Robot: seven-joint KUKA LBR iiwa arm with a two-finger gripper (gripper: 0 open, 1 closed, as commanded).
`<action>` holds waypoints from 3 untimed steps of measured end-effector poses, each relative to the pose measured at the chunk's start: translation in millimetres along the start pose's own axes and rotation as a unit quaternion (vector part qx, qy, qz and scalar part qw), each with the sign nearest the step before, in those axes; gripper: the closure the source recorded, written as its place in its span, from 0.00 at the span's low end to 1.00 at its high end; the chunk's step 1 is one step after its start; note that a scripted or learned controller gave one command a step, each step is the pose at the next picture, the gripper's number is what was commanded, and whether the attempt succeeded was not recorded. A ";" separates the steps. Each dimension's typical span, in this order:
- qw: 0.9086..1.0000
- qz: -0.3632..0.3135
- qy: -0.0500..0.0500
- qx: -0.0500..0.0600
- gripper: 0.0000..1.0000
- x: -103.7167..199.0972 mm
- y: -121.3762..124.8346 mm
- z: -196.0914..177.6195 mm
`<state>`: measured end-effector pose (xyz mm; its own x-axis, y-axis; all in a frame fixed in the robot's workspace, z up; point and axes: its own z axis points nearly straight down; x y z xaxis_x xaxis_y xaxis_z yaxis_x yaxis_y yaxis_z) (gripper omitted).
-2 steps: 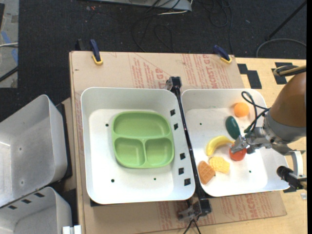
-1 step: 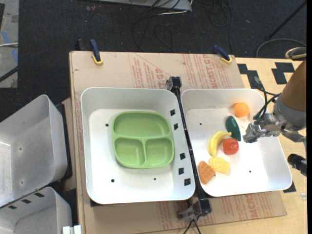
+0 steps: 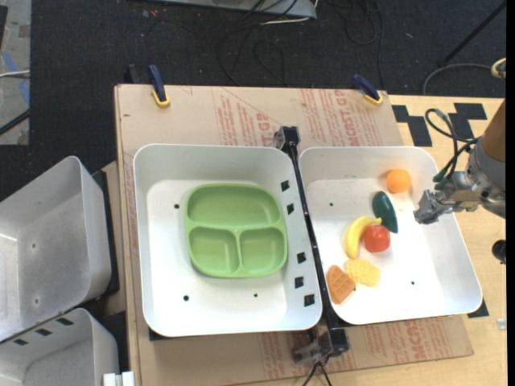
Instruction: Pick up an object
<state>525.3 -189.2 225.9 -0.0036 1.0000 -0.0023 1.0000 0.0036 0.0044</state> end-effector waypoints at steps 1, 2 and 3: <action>1.000 -0.001 0.000 0.000 1.00 -0.1 -3.1 -61.1; 1.000 -0.001 0.001 0.002 1.00 46.8 4.3 -62.3; 1.000 -0.002 0.001 0.002 1.00 97.8 16.2 -63.7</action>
<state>540.9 -91.3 289.5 -0.0070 1.0000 -0.0001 1.0000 0.0070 0.0012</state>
